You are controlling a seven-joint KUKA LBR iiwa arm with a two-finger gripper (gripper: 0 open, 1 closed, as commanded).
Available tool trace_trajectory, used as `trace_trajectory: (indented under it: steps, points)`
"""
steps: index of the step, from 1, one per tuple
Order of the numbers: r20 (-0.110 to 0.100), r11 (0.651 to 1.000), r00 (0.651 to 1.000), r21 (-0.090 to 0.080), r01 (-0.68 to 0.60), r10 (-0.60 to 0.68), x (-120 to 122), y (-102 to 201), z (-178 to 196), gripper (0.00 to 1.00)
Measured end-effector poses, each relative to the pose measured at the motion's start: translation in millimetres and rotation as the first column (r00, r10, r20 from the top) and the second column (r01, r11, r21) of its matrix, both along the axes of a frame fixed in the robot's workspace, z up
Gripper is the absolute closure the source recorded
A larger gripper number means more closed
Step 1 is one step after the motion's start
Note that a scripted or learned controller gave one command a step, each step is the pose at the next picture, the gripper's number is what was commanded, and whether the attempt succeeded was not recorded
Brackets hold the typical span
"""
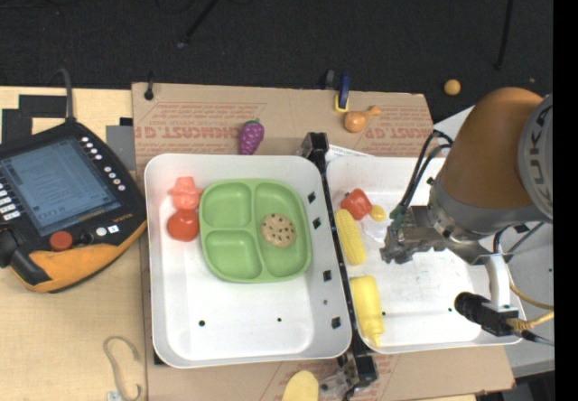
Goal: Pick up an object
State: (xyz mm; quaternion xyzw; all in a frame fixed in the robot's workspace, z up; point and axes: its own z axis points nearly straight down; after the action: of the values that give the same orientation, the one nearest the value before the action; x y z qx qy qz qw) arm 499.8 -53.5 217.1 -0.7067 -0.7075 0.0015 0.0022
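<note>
The gripper (pixel 397 244) hangs low over the right bin (pixel 424 318), dark against the white floor; whether it is released or clenched cannot be told from this angle, and nothing is seen in its grasp. Just to its left lies a corn cob (pixel 350 237), with a red toy piece (pixel 358 203) just above that. Below and left of the gripper, a yellow bottle-shaped toy (pixel 368 307) rests by the bin's left wall. Farther left, in the left bin (pixel 235 327), a green divided plate (pixel 253 230) holds a cookie (pixel 278 229). Beyond it sit a pink toy (pixel 184 192) and a red one (pixel 182 226). Farthest left, a teach pendant (pixel 63 200) lies on the bench.
</note>
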Motion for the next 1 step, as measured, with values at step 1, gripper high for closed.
trace_trajectory:
  steps: [1]
  points:
    - [0.003,1.0,1.0,0.0,0.003,-0.003,13.7,-2.8,10.2,1.0]
